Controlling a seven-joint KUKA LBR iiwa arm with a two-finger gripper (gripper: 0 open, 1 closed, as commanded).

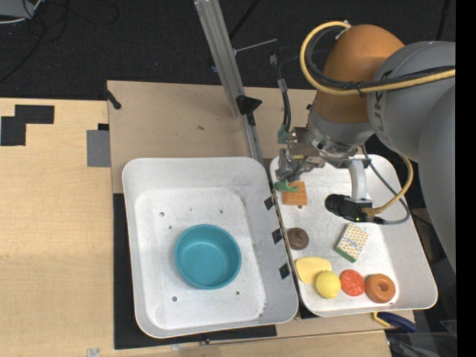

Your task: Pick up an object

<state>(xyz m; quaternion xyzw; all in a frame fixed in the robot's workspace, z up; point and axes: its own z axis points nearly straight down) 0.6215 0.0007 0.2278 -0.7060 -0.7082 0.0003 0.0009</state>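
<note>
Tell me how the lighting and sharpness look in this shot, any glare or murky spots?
Camera view: even, soft lighting; the white left bin looks bright but not blown out; the teal bowl casts only a faint shadow. The floor behind the bench is nearly black. The pincer area is dim and cluttered, its details hard to read; the small foods in the right bin look slightly soft.

- You cannot tell how the tool point(287, 171) stands: at upper centre of the frame its tips blur into dark clutter above the orange block point(295, 194).
- The arm point(416, 88) runs off the right edge, and it covers the upper rim of the right bin point(416, 288).
- The pattern on the small checked packet point(351, 242) is too fine for you to read.
- A blue and yellow item point(388, 320) at lower right is mostly hidden under the right bin's rim.
</note>
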